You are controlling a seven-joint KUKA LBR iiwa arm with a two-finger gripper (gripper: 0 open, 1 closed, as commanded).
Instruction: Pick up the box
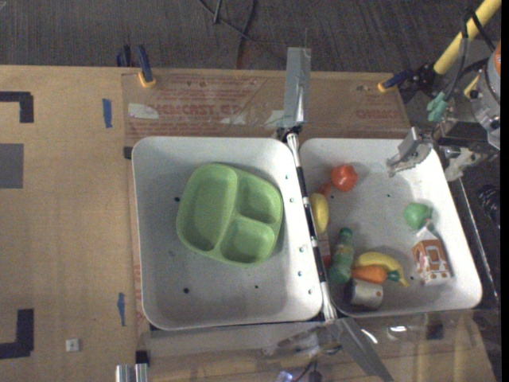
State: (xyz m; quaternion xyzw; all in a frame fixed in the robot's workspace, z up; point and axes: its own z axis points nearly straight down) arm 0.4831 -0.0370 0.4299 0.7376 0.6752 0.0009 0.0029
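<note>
Orange-white box point(431, 261) by banana point(380, 260), green pepper point(417, 214) above

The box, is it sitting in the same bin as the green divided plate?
No, the box lies in the right bin, while the green divided plate sits in the left bin.

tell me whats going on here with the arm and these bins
The gripper sits above the upper right corner of the right bin, holding nothing. The box, orange and white, lies near that bin's right wall among toy foods, untouched. The left bin holds a green divided plate.
</note>
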